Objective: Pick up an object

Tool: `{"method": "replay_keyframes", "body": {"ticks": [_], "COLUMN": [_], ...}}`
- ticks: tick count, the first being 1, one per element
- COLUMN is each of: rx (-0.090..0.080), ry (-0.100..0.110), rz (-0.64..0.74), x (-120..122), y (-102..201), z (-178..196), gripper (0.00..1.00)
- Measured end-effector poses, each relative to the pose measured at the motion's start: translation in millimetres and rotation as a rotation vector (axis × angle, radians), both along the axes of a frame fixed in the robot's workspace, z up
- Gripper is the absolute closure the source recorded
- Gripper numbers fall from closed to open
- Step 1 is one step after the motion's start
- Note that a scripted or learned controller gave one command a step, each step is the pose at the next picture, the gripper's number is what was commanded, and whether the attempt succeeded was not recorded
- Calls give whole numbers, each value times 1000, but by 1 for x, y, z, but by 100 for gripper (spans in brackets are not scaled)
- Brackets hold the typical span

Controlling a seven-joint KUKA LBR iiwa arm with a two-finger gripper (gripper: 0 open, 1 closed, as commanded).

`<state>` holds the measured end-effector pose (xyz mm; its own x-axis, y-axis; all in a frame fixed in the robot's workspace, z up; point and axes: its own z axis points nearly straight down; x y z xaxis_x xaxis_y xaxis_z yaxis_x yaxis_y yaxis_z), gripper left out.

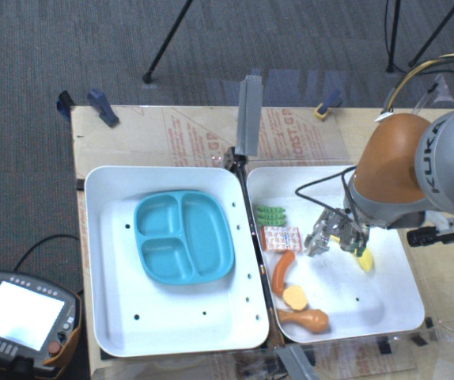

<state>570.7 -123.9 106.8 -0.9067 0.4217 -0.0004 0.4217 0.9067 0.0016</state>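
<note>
My gripper hangs over the middle of the right bin, reaching in from the right under the orange wrist band. A small yellow piece lies just right of it. To its left lie a packet with red print and green pea pods. Lower left of it lie an orange sausage-shaped toy, a round yellow-orange slice and a tan squash-shaped toy. Nothing is seen between the fingers.
The left bin holds a blue divided plate. A grey upright post stands behind the divider between the bins. A black cable loops over the right bin's back. A teach pendant lies at the lower left, off the bench.
</note>
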Motion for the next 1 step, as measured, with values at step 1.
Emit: {"method": "replay_keyframes", "body": {"ticks": [1], "rx": [0], "ry": [6], "rz": [-117], "x": [-96], "y": [-21], "z": [-21], "gripper": [100]}}
